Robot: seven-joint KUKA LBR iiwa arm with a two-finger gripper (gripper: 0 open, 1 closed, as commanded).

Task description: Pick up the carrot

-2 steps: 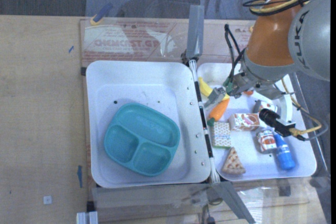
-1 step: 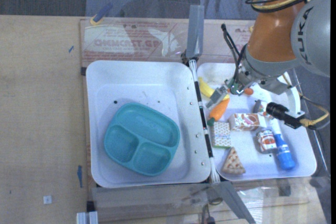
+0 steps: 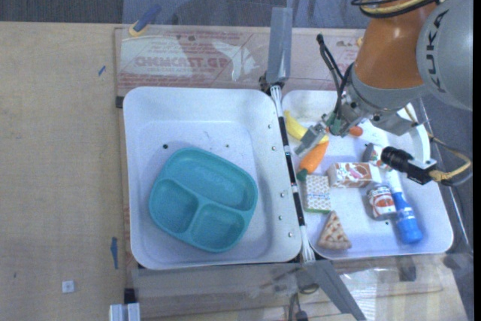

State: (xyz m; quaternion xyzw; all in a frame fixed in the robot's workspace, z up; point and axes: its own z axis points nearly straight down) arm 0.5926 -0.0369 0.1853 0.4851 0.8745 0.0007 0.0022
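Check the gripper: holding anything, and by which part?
Cannot be told. The gripper is right above the carrot, near its upper end, but the wrist hides any contact.

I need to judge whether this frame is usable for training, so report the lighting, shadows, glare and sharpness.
Camera view: lighting is even and soft, with faint shadows inside the left bin around the teal tray; pale glare on the clear plastic sheet behind the bins; the arm's orange band looks soft, and it hides part of the right bin; the carrot and small items are coarse but recognisable.
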